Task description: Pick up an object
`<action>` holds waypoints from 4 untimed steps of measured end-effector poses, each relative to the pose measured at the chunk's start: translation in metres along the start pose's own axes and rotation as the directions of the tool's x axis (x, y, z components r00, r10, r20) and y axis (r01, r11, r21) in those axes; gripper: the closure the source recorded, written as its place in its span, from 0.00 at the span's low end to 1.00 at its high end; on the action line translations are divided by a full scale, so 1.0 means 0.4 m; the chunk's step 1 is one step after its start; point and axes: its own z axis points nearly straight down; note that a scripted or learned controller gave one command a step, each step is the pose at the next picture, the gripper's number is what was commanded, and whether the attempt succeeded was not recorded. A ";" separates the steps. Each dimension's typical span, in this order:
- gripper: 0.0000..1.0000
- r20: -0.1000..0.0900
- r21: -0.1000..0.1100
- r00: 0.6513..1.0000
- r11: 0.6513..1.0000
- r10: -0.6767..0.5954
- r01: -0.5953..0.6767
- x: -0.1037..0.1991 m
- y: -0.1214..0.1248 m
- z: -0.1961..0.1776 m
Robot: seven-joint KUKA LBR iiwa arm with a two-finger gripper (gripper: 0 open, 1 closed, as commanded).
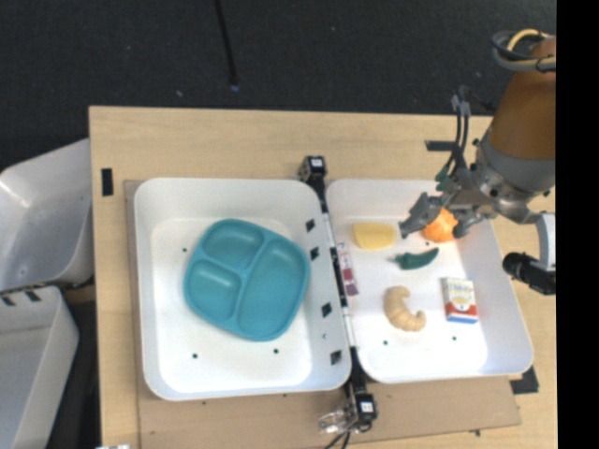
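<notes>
The right bin (496, 349) holds a yellow block (373, 236), a dark green pepper-like piece (416, 260), a tan croissant (404, 309), a small red and white box (460, 300) and an orange object (442, 226). My gripper (432, 215) hangs low over the bin's upper right part, right at the orange object, which shows just beside and below its dark fingers. The view does not make clear whether the orange object sits between them. The arm comes in from the right, its orange band above the wrist.
The left bin (159, 344) holds a teal divided plate (246, 278). A dark divider with clips (332, 279) runs between the bins. A cable and bracket (459, 143) hang off the wrist. A white object (42, 213) stands off the bench's left side.
</notes>
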 end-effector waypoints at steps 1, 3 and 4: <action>0.00 0.002 -0.012 1.000 1.000 -0.003 0.003 0.000 0.005 -0.015; 0.00 0.001 -0.005 1.000 1.000 0.000 0.000 0.004 -0.016 0.247; 0.00 0.001 -0.005 1.000 1.000 0.000 0.000 0.003 -0.018 0.407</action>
